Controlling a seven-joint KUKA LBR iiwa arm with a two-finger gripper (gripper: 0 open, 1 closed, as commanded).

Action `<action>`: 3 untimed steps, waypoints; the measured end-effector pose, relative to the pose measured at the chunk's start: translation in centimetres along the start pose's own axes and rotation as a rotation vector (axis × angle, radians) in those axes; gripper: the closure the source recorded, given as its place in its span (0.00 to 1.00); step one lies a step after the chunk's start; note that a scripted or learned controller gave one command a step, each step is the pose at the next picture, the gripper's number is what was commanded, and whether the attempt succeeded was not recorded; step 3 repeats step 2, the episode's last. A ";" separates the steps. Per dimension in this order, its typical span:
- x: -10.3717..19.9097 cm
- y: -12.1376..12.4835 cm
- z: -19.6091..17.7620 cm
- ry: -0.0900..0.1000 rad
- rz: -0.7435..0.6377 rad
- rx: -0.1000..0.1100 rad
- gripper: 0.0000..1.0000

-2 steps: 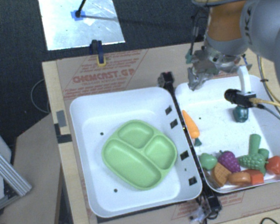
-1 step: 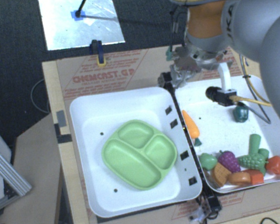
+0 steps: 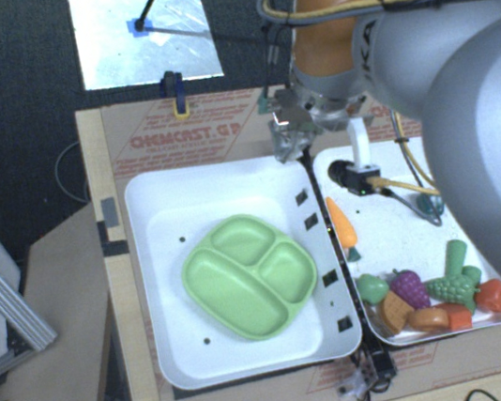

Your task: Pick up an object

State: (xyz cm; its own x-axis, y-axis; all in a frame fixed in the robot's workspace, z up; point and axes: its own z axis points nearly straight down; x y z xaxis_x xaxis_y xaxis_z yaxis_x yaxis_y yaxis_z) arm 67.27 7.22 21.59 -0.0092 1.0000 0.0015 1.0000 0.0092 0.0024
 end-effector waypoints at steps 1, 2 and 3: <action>-1.1 -1.1 -0.6 -0.001 0.008 0.002 1.00; -0.9 -1.3 -0.5 -0.002 0.006 0.001 1.00; -0.9 -1.3 -0.5 -0.002 0.006 0.001 1.00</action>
